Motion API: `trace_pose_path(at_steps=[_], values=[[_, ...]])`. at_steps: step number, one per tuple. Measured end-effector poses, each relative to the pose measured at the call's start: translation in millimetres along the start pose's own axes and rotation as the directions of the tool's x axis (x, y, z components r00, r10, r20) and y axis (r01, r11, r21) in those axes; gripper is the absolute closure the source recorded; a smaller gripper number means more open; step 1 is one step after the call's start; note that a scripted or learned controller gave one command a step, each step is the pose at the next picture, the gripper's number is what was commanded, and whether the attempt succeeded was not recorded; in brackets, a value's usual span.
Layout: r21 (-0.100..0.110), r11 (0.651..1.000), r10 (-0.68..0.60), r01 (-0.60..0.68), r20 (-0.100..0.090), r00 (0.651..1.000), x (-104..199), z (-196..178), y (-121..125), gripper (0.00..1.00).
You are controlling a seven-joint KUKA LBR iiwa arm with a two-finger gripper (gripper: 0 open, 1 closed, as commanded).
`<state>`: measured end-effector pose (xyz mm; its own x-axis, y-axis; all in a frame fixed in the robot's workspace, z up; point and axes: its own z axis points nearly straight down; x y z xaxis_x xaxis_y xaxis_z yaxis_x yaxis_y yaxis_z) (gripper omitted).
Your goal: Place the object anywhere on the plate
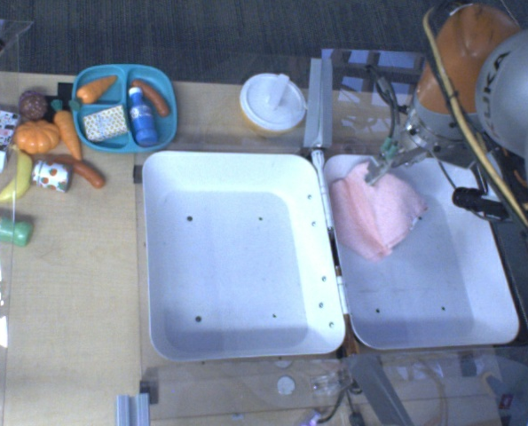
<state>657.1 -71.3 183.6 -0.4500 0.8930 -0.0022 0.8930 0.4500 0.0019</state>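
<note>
Pincer: fingertips at upper edge of pink cloth, spread or shut – can't tell. L to R: toy food on bench; blue divided plate; left bin; right bin w/ cloth in upper-left part. Arm enters from upper R, wrist angled down-left.

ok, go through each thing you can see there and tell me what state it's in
pink cloth: crumpled, lying in the right bin
gripper: at the cloth's top edge
left bin: flat on the bench
teal plate: holding toy food
blue bottle: lying on the plate
white lidded cup: upright
</note>
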Motion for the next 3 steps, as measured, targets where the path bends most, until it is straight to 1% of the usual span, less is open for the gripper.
trace_pose_path(at_steps=[1,2,3], values=[[-0.002,1.0,-0.008,0.008,0.001,1.0,0,-41,2,1.0],[-0.002,0.917,-0.4,0.4,-0.001,0.917,50,-31,6,1.0],[-0.003,0.688,-0.726,0.726,-0.001,0.688,102,-23,11,1.0]])
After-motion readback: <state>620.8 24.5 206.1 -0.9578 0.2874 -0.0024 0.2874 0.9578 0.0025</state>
